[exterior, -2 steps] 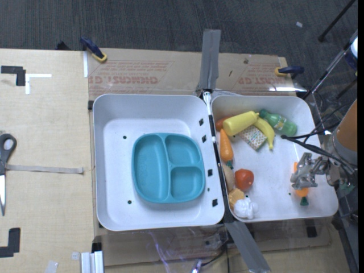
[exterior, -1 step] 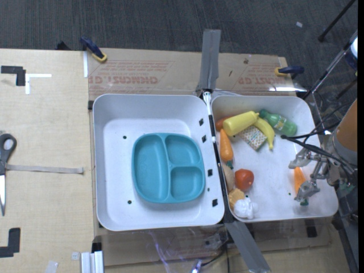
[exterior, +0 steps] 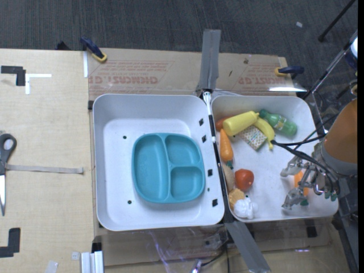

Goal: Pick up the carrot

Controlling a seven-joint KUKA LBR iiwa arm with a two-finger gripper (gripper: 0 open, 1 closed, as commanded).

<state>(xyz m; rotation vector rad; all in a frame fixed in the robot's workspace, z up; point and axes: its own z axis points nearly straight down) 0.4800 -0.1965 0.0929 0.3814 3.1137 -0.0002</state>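
The carrot (exterior: 226, 147) is a short orange piece lying lengthwise against the left wall of the right bin (exterior: 267, 209). It rests apart from everything but the wall, just below a yellow bottle (exterior: 240, 121). My gripper (exterior: 292, 185) hangs low over the right bin's near right corner, far to the right of the carrot. Its two metal fingers (exterior: 290, 169) stand spread apart and open. A small orange thing (exterior: 301, 181) shows between them, touching neither as far as I can see.
The right bin also holds a banana (exterior: 265, 131), a green bottle (exterior: 280, 124), a tan cracker-like block (exterior: 254, 137), a red tomato (exterior: 244, 178) and a white lump (exterior: 245, 209). A teal divided plate (exterior: 169, 168) lies in the left bin (exterior: 108, 152). Black cables (exterior: 298, 145) cross the right bin.
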